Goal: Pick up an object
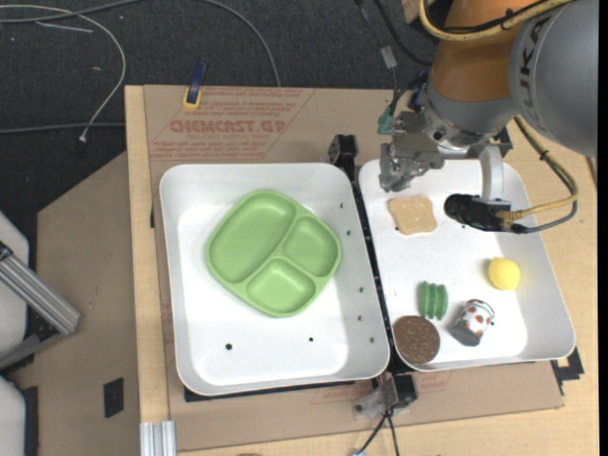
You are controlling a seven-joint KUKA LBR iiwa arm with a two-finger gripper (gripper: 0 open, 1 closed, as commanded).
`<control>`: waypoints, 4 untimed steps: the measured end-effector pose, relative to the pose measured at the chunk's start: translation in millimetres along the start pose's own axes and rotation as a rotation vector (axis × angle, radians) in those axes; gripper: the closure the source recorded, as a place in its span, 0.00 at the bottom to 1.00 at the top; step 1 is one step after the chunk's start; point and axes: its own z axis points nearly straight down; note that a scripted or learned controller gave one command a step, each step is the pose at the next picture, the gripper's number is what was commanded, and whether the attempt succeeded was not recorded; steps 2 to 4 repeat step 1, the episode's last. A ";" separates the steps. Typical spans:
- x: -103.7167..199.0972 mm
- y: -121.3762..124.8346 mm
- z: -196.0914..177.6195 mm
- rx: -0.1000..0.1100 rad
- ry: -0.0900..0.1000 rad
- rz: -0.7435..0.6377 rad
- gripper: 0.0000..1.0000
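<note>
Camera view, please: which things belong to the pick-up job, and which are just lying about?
Job: gripper; bread slice nearest it.
Lying about: green divided plate; yellow ball; green ridged piece; brown disc; small white toy.

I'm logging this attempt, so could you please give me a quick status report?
Gripper at right bin, far left corner. Tan slice flat just in front of it, not held. Yellow ball, green piece further forward, out of the way.
</note>
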 end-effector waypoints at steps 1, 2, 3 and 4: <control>52.5 -16.6 20.8 0.001 0.000 0.000 1.00; 52.5 -16.6 20.8 0.001 0.000 0.000 1.00; 52.5 -16.6 20.8 0.001 0.000 0.000 1.00; 52.5 -16.6 20.8 0.001 0.000 0.000 1.00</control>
